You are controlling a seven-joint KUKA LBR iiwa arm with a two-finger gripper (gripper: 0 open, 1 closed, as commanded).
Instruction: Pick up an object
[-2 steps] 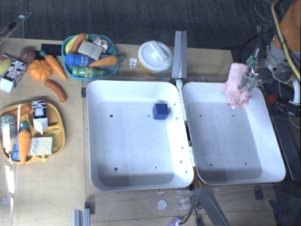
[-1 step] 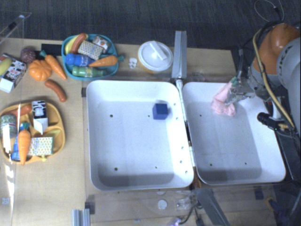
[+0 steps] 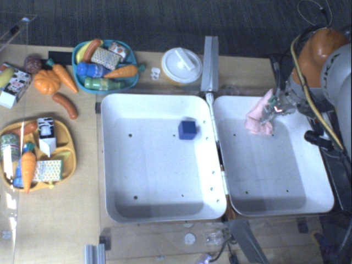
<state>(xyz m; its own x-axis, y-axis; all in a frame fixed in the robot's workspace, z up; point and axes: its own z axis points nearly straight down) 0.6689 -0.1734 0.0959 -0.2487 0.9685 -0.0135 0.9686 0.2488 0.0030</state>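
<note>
A small blue cube (image 3: 187, 129) lies in the left bin (image 3: 137, 202), toward its far right corner. A crumpled pink cloth-like object (image 3: 257, 121) rests in the right bin (image 3: 275, 202), near its far edge. My gripper (image 3: 273, 110) is low at the right side of the pink object, touching or overlapping its upper right part. The grey arm with its orange band (image 3: 322, 48) reaches in from the right behind it. Whether the pink object is held is not visible.
A metal divider post (image 3: 209, 65) stands between the bins at the back. A white lidded container (image 3: 182, 65) sits behind the left bin. A blue bowl of toy food (image 3: 104, 65), loose toy vegetables and a yellow tray (image 3: 36, 155) are on the left of the bench.
</note>
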